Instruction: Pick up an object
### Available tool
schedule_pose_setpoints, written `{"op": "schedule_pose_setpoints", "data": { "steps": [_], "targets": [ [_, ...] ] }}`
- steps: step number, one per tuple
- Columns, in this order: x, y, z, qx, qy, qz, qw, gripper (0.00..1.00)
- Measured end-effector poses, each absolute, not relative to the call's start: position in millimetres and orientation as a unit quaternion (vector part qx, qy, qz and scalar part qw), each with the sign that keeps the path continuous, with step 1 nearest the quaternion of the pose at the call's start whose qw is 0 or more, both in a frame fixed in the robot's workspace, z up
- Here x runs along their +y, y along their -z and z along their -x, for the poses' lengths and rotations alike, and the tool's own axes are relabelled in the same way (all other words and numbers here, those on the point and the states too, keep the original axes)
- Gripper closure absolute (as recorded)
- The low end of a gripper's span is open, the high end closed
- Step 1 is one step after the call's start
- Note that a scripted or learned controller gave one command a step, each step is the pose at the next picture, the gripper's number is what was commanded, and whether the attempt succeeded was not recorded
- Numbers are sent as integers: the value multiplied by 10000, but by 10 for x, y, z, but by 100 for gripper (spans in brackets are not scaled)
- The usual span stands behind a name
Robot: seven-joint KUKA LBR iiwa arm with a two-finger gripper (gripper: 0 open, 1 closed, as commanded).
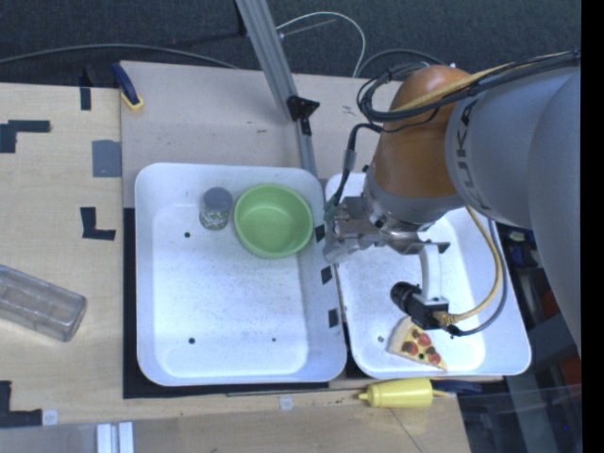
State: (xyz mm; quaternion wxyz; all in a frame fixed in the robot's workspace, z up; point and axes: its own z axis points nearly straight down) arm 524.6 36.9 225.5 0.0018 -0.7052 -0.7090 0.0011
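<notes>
camera view: the gripper (347,232) hangs under the arm's (510,140) orange band, low over the seam where the left bin (146,262) and the right bin (505,352) meet. the bulk of the wrist hides its tip, so i cannot tell whether it is wide, narrow or holding anything.

just to the left of the gripper, in the left bin's far part, sits a green bowl (273,220), upright, its right rim very near the gripper body; whether they touch is unclear. further left, touching or just beside the bowl, stands a small jar (216,208) with a grey lid.

nearer the camera and to the right of the gripper, a pizza slice (416,343) lies flat in the right bin by its near wall, apart from the gripper. a black fitting (410,297) with a yellow cable hangs between the two.

beyond the slice, outside the bin on the bench (57,215), a yellow bottle (400,394) lies on its side. far off to the gripper's left, a clear plastic container (38,304) lies on the bench. behind the gripper a grey metal pole (269,50) slants upward.
</notes>
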Motion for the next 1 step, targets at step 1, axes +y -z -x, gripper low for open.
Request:
{"op": "schedule_pose_setpoints", "data": {
  "steps": [1],
  "targets": [
    [775,-2214,-4991,-7090,-16,7052,21,100]
  ]
}}
